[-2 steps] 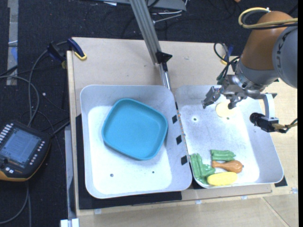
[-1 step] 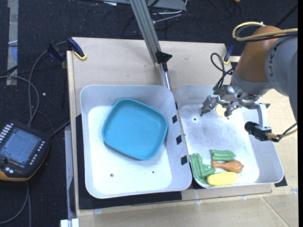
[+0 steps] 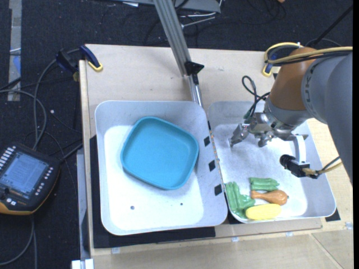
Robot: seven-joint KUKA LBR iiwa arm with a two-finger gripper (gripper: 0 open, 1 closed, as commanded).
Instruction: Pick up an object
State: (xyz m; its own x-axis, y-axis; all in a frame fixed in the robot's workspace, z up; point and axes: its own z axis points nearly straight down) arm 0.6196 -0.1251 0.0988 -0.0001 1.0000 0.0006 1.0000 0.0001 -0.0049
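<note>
While the gripper (image 3: 248, 138) hovers open — two bins (one blue plate (image 3: 160, 152)).

We find no legible text, label, brand, number or sign. The handheld pendant (image 3: 23, 178) on the floor left of the bench has a lit screen, but its contents are too small and blurred for us to read. The blue plate (image 3: 160, 153) and both white bins (image 3: 112, 116) carry no visible markings.
</note>
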